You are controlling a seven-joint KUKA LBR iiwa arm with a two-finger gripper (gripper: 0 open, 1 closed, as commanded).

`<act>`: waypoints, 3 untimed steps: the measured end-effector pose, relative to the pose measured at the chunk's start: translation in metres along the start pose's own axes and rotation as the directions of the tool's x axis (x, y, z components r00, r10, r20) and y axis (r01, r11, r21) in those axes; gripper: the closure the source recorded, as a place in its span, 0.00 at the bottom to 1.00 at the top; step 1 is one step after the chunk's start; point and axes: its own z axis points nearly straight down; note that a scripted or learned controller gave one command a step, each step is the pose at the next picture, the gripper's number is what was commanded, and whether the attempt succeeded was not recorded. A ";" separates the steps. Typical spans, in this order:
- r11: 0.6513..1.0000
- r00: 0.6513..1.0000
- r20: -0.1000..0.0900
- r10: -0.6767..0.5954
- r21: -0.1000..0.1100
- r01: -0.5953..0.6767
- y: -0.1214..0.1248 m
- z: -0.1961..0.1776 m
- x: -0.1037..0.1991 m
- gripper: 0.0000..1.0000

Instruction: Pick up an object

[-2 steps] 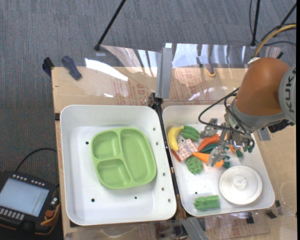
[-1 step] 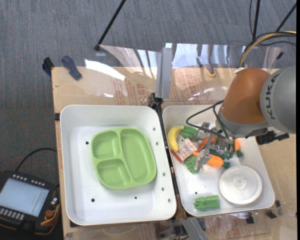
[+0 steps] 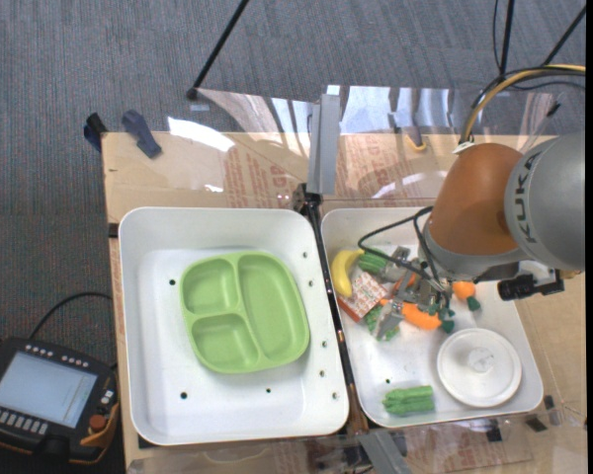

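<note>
One grey arm's gripper [image 3: 407, 294] is hanging over the right bin [image 3: 530, 358], jaw state impossible to tell, orange carrot toy [image 3: 422, 315] lying just below the jaws, banana [image 3: 345, 271] sitting to their left.

The right bin [image 3: 430, 408], in the lower right of the frame, holds the loose pieces. A yellow banana [image 3: 344, 271] lies curved at its upper left, just beside a red-and-white packet [image 3: 363, 295]. Right of the packet sits an orange carrot-like piece [image 3: 422, 316] among small green bits. A round white lid [image 3: 478, 365] lies flat toward the bin's lower right, and a ridged green block [image 3: 409, 400] lies near the bottom edge, just left of the lid
</note>
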 end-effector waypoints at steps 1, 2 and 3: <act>1.000 1.000 0.009 -0.020 -0.004 0.020 -0.038 0.000 0.088 0.00; 1.000 1.000 0.003 -0.022 0.003 0.022 -0.041 -0.009 0.089 1.00; 0.902 0.902 0.002 0.432 0.001 -0.432 -0.012 -0.003 0.023 1.00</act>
